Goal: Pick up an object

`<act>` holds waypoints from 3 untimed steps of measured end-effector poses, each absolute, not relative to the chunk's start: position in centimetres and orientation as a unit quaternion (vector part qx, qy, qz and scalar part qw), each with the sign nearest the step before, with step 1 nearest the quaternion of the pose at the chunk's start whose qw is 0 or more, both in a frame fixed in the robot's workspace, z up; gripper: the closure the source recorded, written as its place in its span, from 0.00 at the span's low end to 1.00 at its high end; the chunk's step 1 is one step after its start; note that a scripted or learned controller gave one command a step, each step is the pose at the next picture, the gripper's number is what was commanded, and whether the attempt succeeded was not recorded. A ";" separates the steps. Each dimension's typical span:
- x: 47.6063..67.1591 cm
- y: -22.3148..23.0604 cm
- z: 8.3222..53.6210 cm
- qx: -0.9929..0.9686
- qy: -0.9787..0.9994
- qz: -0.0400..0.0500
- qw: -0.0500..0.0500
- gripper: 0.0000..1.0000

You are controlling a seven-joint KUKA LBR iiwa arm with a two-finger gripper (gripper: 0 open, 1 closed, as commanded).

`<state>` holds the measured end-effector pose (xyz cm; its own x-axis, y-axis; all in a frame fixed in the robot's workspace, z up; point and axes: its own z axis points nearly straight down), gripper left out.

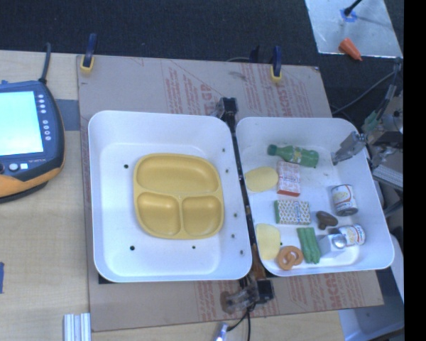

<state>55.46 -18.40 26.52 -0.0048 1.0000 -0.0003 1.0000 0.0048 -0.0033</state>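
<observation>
The right bin holds several small objects. A green bottle lies near its back, with a pale yellow chip and a red and white carton in front of it. Further forward are a green patterned box, an upright can, a brown lump, a can on its side, a green block, a pretzel ring and a yellow piece. My gripper hangs over the bin's back right corner, right of the bottle, with nothing visibly held.
The left bin carries a yellow divided plate. A teach pendant lies on the bench at the far left. Clamps pin the cardboard sheet at the back. Cables and arm parts crowd the right edge.
</observation>
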 end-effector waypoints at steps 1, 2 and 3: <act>60.0 -13.1 16.5 -0.705 -0.709 0.002 0.002 0.00; 58.2 -10.6 9.9 -0.705 -0.709 0.002 0.002 0.00; 58.2 -10.7 11.0 -0.704 -0.710 0.003 0.001 1.00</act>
<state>58.21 -10.71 11.03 -0.0086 1.0000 -0.0026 0.9999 0.0086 -0.0056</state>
